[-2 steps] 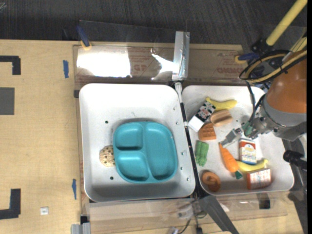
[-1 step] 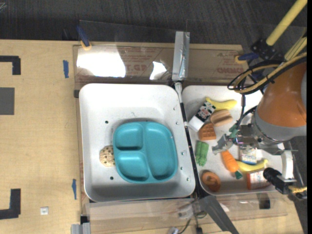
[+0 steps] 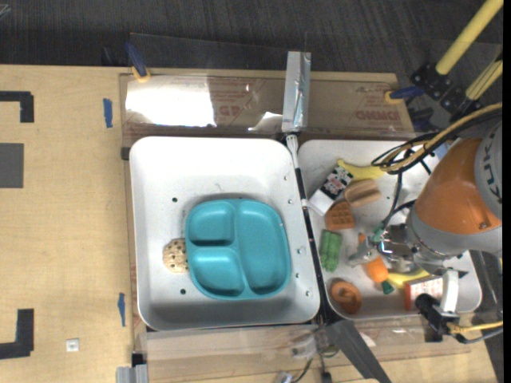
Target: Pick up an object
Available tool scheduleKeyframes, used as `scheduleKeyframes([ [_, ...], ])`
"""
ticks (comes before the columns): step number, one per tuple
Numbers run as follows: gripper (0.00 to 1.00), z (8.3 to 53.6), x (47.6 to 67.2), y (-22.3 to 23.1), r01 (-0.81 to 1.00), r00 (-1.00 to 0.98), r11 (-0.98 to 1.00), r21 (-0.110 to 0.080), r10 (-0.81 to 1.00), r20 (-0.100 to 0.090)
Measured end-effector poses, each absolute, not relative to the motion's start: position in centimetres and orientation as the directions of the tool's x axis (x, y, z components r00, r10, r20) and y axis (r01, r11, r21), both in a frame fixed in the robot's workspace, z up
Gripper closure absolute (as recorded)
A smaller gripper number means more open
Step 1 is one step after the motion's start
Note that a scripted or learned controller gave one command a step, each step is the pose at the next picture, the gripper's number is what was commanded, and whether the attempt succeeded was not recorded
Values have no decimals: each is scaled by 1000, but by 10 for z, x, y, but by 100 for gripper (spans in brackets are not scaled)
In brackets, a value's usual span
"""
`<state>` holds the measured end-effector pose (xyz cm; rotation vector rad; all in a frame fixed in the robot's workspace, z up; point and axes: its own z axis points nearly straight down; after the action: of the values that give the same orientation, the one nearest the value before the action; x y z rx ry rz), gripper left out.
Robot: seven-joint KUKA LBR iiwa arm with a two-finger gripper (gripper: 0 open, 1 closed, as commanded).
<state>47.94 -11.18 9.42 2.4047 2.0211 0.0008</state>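
The right bin (image 3: pixel 313 207) holds several toy foods. Among them are a yellow banana (image 3: pixel 361 169), a brown bun (image 3: pixel 362 191), an orange wedge (image 3: pixel 339 216), a green piece (image 3: pixel 330 247), a round orange fruit (image 3: pixel 345 295) and an orange carrot-like piece (image 3: pixel 375 270). My gripper (image 3: pixel 372 244) hangs low over the middle of this bin, between the green piece and the carrot-like piece. The wrist and its cables hide what lies right under it.
The left bin (image 3: pixel 152 174) carries a teal divided plate (image 3: pixel 237 247) with a speckled cookie (image 3: pixel 175 254) at its left edge. A yellow piece (image 3: pixel 405 278) and a red piece (image 3: pixel 415 294) lie under the arm (image 3: pixel 455 206) at the right bin's front right.
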Motion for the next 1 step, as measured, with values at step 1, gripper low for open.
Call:
scheduleKeyframes([
  [1,100,103,479,-111,985,173,-173,0,985,0],
])
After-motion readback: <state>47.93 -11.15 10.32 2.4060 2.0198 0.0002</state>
